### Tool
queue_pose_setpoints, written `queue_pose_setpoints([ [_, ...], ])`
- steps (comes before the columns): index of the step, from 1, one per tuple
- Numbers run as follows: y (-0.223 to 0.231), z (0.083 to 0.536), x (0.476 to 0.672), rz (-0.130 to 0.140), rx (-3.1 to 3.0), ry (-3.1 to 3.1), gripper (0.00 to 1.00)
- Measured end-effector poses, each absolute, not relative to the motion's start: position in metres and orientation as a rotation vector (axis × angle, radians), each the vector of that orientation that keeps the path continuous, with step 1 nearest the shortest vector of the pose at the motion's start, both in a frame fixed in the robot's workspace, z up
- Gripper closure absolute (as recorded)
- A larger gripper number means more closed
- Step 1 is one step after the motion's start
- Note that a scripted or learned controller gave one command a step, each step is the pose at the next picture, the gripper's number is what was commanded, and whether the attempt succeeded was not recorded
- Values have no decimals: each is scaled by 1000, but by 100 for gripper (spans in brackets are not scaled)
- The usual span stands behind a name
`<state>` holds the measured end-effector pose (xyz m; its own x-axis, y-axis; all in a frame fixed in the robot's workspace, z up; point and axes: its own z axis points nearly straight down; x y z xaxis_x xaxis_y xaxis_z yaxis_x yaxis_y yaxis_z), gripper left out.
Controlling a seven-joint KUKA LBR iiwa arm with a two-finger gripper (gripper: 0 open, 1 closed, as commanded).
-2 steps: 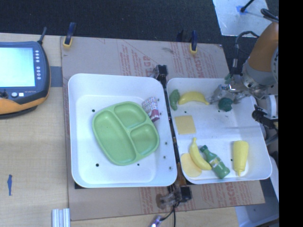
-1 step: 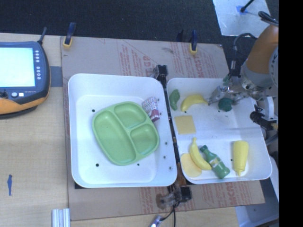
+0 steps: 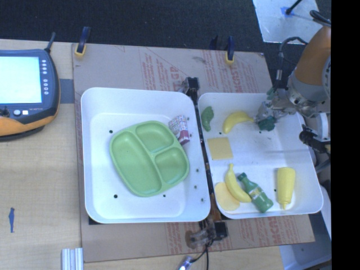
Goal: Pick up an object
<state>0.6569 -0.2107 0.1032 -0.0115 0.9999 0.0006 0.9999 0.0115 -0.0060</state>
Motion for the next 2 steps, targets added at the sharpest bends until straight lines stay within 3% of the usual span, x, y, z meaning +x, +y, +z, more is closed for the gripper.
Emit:
queue_pose_setpoints([
  [1,-173,190,657,0,-2216,-2225,100],
  [2,-142,244,593,2,-2217,-2223,100],
])
